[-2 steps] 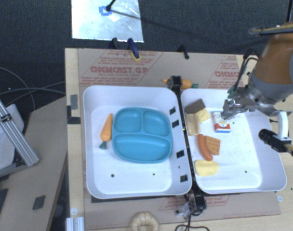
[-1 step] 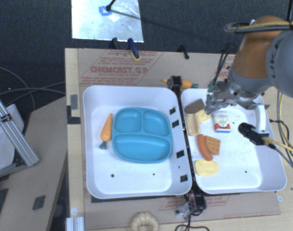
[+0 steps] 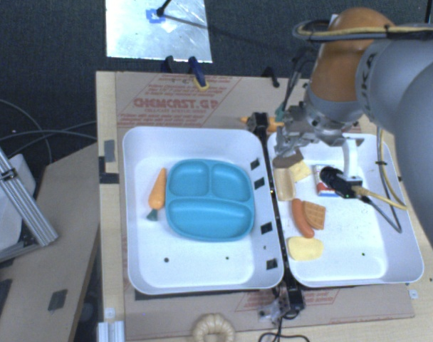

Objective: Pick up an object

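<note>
Two white bins sit side by side on the worktop (image 3: 174, 98). The left bin (image 3: 142, 212) holds a blue plate (image 3: 209, 199) with three compartments, lying flat in the middle. A carrot (image 3: 157, 189) lies just left of the plate, its green tip toward the near side, close to the plate's rim or touching it.

The arm (image 3: 345, 63) reaches in from the right and hangs over the far left corner of the right bin (image 3: 366, 248). The claw (image 3: 288, 150) is low there, just above a pale cheese block (image 3: 300, 171); whether it is open or closed cannot be told, and nothing shows in its hold.

The loose things lie in the left half of the right bin. A tan block (image 3: 283, 185) lies against the bin's left wall, beside the cheese block on its near left. A red and white piece (image 3: 322, 186) lies right of the cheese block. Nearer, a sausage (image 3: 301, 218) and a waffle (image 3: 315, 214) lie side by side, touching. A yellow piece (image 3: 304, 249) lies just near of the sausage
</note>
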`<state>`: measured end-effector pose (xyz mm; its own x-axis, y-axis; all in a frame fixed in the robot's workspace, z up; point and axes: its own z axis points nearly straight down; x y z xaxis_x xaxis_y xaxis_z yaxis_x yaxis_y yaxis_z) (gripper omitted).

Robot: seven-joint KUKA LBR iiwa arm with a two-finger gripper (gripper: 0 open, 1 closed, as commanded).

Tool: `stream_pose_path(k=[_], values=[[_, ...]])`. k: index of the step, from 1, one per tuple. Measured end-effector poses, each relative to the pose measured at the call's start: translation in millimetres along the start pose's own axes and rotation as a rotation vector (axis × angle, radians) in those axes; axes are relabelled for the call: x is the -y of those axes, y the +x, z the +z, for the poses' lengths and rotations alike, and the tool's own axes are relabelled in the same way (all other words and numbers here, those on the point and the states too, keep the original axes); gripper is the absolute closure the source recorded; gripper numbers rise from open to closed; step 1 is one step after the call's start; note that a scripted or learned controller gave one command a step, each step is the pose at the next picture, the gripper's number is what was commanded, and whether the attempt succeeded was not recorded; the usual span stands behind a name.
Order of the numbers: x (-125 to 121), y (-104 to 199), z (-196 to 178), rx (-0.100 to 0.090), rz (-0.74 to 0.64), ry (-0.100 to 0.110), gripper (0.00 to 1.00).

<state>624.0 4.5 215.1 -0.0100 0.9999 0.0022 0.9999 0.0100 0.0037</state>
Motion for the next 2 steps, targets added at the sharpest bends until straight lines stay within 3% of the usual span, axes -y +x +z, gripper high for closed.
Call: stream_pose_path(k=[1, 2], values=[[-15.3, 41.6, -1.1, 0.0, 0.002, 0.0, 1.0], [-37.9, 101.8, -5.4, -0.001, 0.0, -0.001, 1.0]])
